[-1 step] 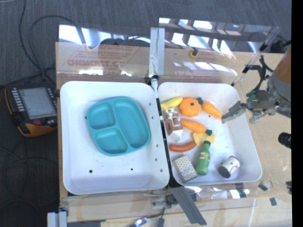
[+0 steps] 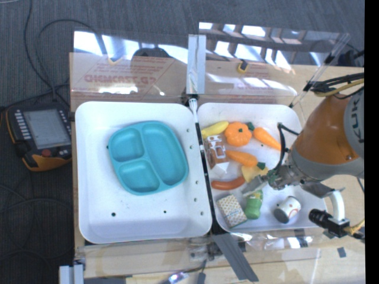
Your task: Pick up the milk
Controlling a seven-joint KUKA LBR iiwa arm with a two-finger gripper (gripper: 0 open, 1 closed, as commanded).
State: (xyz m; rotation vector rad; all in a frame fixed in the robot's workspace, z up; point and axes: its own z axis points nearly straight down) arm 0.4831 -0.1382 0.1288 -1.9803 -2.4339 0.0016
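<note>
gripper [image 2: 256,184] | low in right bin [image 2: 284,112]; finger spread can't be told | milk [image 2: 215,151] at bin's left wall, apart

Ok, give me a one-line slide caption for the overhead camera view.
KUKA arm's end effector low among toy food in the right bin, near the milk; blue divided plate in the left bin.

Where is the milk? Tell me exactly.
In the camera view, the milk lies in the right-hand bin, by its left wall, just below the banana and above the red sausage.
</note>
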